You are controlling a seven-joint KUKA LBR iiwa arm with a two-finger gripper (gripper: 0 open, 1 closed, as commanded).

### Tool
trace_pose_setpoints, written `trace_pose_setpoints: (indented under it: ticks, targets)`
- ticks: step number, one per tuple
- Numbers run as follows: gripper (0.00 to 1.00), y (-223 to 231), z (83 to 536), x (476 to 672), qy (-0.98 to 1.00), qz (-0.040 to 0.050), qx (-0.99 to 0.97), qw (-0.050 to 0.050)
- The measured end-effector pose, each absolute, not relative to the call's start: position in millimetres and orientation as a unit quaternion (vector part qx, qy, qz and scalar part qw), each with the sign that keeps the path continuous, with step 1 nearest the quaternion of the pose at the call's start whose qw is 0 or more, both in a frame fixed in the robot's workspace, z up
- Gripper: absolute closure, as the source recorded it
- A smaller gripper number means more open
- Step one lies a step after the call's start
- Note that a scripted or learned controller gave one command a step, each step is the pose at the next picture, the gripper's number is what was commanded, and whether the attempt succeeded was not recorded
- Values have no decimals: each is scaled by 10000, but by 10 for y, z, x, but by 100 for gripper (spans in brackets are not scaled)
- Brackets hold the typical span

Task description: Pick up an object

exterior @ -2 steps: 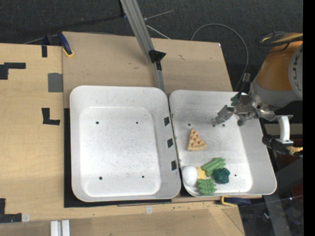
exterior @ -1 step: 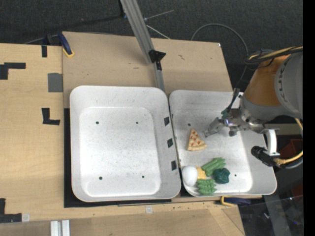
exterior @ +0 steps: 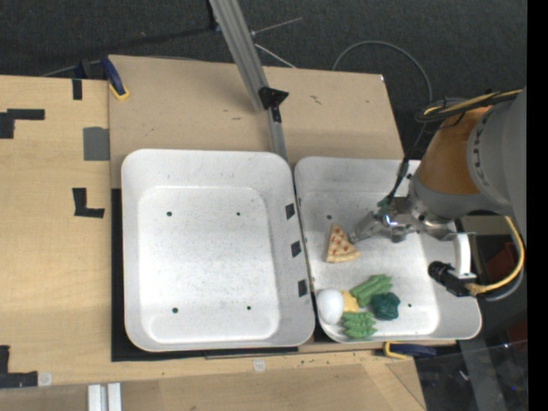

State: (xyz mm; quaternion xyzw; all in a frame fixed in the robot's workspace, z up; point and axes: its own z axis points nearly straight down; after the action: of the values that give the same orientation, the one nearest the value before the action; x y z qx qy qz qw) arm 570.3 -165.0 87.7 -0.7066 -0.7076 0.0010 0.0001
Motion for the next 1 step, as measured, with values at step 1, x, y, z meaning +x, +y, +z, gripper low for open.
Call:
trace_pose_setpoints:
  ticks: [1]
  targets:
    - [100, -1645, 988, 5705, -7079, 7, -7063, 4]
